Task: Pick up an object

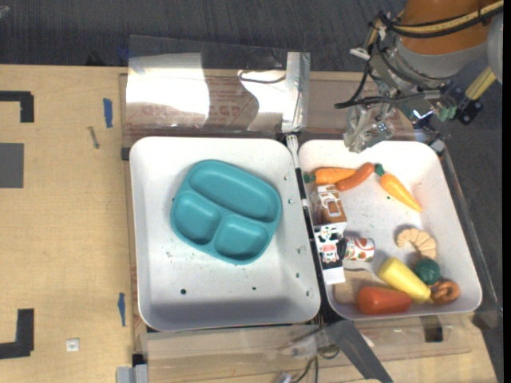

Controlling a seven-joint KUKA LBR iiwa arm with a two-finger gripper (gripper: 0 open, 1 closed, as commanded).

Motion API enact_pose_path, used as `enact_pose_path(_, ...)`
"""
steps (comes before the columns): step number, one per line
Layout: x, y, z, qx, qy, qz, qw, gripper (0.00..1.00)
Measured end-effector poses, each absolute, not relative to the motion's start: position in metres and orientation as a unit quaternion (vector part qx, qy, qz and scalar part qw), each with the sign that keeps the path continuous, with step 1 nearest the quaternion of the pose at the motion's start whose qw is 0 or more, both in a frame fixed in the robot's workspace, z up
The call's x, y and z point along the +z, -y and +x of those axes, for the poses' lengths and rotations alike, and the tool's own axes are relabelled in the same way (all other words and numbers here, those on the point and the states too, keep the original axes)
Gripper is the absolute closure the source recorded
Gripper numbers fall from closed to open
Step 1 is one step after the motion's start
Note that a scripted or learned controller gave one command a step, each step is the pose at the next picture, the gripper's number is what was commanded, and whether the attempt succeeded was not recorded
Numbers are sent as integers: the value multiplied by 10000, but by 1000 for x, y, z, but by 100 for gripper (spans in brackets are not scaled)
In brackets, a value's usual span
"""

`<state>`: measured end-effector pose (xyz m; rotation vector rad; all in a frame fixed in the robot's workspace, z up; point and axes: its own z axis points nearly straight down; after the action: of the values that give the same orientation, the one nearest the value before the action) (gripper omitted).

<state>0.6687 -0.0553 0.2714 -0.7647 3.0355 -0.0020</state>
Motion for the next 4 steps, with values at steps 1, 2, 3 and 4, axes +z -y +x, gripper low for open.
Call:
enact_pose_path(1, 284, 54, 671, -11, -9698, -2434, 115, 100)
enact_pose_path(2, 264, 90, 618, -3, -9591, -2831, 19, 100)
enact_pose_path(3, 218, 109, 494, 4, -9639, -2661, 7, 100)
enact_pose_path(4, 219, 108, 495, 0, -9637, -2671, 18, 0)
